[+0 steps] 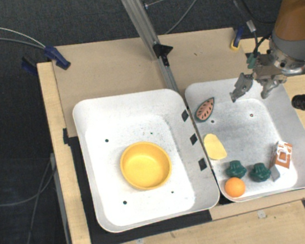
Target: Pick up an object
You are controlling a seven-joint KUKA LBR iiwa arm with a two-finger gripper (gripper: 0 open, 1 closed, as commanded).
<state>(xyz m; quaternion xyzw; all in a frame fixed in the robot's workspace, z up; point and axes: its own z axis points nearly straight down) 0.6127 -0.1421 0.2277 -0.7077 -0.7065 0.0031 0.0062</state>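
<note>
A: Objects sit mostly in the right bin, and the end effector has hold of none of them. It hangs over that bin's upper right part with its two fingers spread wide apart, nothing between them.

B: What lies nearest to it?

A: A leaf-shaped piece, brown and reddish, near the bin's upper left corner, left of the end effector and apart from it. Below that, along the left wall, lies a pale yellow piece.

B: And the lower end?

A: An orange ball at the lower left, with a dark green toy just above it. A second green toy sits to the right, close beside a small grey block. Just right of these stands a small orange-and-white carton, tilted. It has print on it, but too small to read.

B: The other bin?

A: The left bin holds a yellow bowl, upright, roughly in the middle. Both bins rest side by side on the tan counter.

B: The arm?

A: The arm comes in from the upper right, its orange band above the grey wrist. A metal pole slants down to where the bins meet. No brand or label is legible anywhere.
</note>
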